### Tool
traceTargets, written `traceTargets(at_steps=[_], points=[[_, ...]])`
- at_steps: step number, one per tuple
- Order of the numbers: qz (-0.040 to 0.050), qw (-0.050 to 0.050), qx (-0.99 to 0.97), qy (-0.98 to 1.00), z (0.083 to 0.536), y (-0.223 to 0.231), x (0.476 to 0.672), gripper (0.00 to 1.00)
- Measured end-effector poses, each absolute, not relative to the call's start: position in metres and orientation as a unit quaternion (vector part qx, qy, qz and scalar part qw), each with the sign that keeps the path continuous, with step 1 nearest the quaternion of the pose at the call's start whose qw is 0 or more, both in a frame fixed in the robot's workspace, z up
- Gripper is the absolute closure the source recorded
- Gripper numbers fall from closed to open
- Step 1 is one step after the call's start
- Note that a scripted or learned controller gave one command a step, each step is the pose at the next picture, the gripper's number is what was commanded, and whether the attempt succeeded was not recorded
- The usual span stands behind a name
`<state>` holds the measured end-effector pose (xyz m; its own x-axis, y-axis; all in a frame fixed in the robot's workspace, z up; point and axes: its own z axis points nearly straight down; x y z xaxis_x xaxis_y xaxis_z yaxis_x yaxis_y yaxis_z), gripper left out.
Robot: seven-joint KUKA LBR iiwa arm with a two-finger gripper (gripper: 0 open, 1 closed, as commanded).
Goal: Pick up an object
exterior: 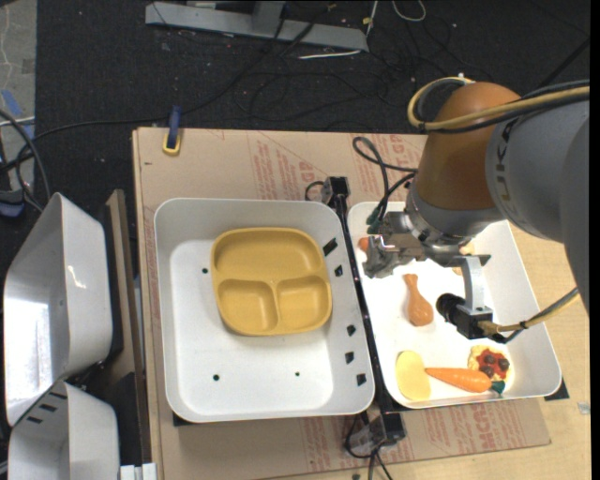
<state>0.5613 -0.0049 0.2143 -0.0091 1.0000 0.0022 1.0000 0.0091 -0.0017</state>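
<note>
Your surface [253, 155] is a brown cardboard sheet with red print. It sits on dark floor strewn with black cables [103, 117]. A yellow and blue clamp [171, 136] is at the sheet's 11 o'clock corner. Two white tubs [52, 281] stand off the sheet at 9 o'clock, and grey metal gear [253, 23] lies at 12.

On the sheet are the left bin [173, 309] and the right bin [520, 272], side by side and touching along their inner walls.

The thing you would pick is the drumstick [418, 298], orange-brown, lying flat on the right bin's floor near its middle. Its long axis runs roughly 12 to 6 with a slight tilt: the thin bone end points to about 11 and the fat end to about 5.

The arm [487, 141] comes in from 3 o'clock and covers the right bin's 12 o'clock part. The jaws hang at the bin's 10 o'clock corner, just beside the drumstick's thin end. You can't tell whether they are apart or together. Nothing shows between them.

At the right bin's 6 o'clock edge lies a pale yellow disc [411, 373], with a carrot [457, 379] lying roughly 9 to 3 and touching it. A multicoloured toy [491, 361] sits by the carrot at the 5 o'clock corner. All three are apart from the drumstick.

The left bin holds a yellow divided plate [272, 279], set toward its 12 o'clock side. Small black marks [350, 330] run along its 3 o'clock wall.
</note>
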Motion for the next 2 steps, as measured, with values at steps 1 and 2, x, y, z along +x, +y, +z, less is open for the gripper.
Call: traceTargets(at_steps=[1, 2], points=[[-0.0007, 0.001, -0.704, -0.71, 0.23, 0.047, 0.548, 1.0], [-0.0003, 0.001, -0.704, -0.71, 0.24, 0.098, 0.526, 1.0]])
